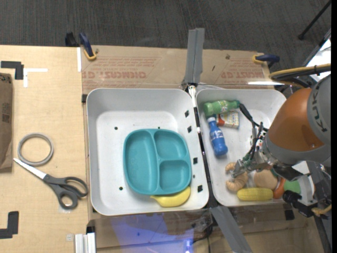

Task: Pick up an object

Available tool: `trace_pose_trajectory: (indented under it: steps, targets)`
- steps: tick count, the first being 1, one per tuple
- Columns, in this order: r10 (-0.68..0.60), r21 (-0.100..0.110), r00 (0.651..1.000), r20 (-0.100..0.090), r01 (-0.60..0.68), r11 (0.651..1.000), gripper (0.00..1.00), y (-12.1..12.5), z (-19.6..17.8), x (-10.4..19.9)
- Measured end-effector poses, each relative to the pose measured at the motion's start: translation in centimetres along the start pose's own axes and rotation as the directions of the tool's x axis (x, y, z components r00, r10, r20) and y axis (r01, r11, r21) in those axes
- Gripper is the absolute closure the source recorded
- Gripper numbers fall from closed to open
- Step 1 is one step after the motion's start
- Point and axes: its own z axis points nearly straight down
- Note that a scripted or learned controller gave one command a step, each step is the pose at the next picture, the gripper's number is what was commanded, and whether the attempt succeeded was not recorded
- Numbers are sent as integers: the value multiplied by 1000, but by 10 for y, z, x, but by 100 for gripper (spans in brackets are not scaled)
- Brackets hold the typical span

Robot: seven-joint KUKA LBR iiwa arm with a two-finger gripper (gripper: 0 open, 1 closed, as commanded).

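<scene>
The arm (295,128) hides much of the right bin (210,141); whether the hand (243,165) grips anything is unclear.

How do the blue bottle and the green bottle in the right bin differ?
The blue bottle lies roughly lengthwise down the right bin, while the green bottle lies across it near the far wall. The blue bottle has a white cap at its far end; the green bottle looks green throughout. Both lie on their sides, close together.
</scene>
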Motion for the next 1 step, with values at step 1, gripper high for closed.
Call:
trace_pose_trajectory:
  steps: [1]
  targets:
    - [173, -1, 985, 2, -173, 985, 100, 74, -148, 40]
